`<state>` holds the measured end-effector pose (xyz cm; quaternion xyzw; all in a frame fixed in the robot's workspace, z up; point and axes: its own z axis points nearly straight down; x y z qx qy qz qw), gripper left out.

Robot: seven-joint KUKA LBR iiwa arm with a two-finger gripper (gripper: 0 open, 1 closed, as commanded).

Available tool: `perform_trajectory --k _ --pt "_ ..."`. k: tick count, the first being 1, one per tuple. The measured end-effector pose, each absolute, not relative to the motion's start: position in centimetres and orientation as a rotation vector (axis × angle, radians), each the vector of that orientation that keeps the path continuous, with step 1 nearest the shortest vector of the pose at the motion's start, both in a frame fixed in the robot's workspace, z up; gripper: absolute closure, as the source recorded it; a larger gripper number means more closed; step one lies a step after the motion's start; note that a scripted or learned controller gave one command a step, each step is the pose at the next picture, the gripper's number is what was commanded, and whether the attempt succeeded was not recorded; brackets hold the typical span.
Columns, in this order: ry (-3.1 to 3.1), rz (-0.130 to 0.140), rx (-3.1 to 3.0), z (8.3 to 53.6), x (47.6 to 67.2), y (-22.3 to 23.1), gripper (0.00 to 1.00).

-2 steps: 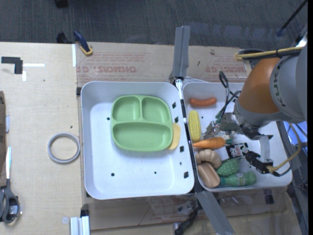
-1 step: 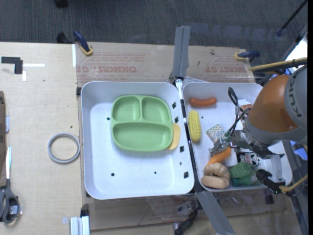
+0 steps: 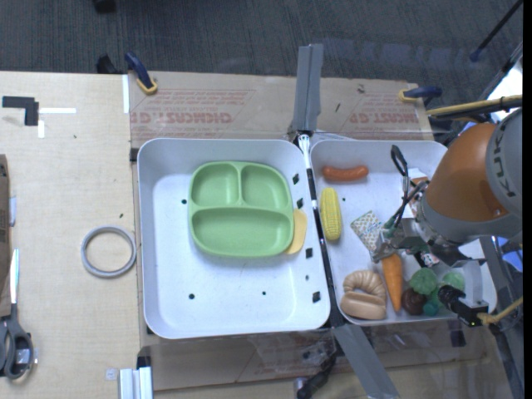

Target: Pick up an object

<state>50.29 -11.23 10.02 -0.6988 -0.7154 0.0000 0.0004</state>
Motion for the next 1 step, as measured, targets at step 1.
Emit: perform_trajectory --k 1 --pt "-2.047 0.003 -2.383 19.09 51.87 -6.57 1.0"
